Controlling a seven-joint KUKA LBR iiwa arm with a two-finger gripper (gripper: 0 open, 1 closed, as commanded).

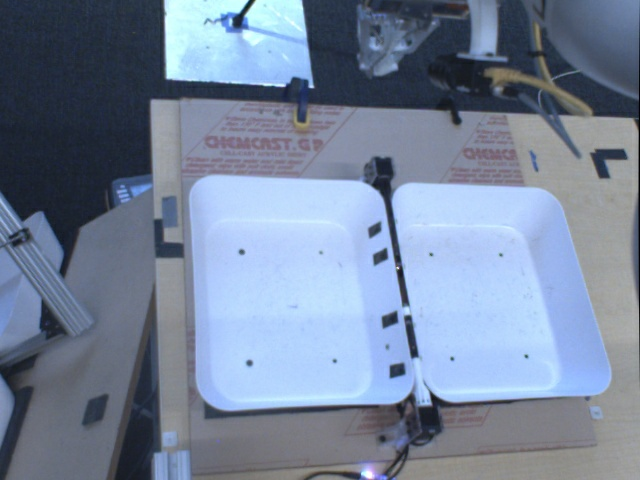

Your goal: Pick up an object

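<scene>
A: Two white bins, left [285, 293] and right [495, 293], butted side by side and clipped along the shared seam [398, 303], probably so they don't shift.
B: Object to pick?
A: Can't make one out in either bin.
B: Gripper?
A: Gripper [385, 38] parked high beyond the bins. Open or closed: can't tell.

Dark speckled floor [80, 58] surrounds the bench. Shiny square metal plate [236, 26] lies on the floor at upper left, catching bright light. Light wooden tabletop [600, 228] carries a clear protective sheet [265, 140] with red printed lettering. Lower wooden surface [95, 318] at left, with a slanted aluminium rail [40, 273] beside it.
</scene>
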